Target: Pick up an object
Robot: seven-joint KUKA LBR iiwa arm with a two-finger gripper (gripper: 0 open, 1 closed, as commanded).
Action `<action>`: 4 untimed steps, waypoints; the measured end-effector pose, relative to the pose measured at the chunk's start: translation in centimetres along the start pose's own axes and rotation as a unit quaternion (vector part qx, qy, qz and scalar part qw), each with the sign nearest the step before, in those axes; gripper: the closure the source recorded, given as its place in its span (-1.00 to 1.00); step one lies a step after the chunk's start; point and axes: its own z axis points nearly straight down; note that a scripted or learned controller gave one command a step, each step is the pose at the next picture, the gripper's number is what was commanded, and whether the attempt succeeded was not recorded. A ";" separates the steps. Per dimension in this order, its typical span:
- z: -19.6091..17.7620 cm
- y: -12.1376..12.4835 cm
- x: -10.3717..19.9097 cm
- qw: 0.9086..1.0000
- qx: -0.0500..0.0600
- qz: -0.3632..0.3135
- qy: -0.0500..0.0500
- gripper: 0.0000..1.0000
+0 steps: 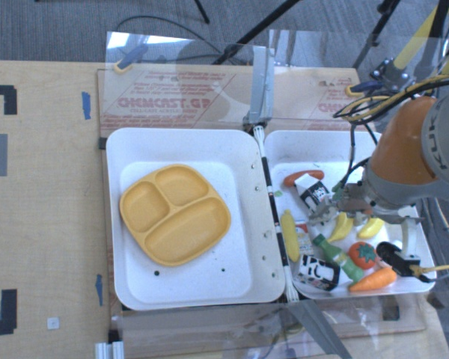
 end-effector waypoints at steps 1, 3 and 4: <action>-0.9 -0.1 -0.1 1.000 0.000 0.002 0.000 1.00; -9.0 1.2 5.1 0.994 -0.003 -0.113 -0.001 -1.00; -2.2 4.9 2.8 0.972 -0.001 -0.234 -0.001 -1.00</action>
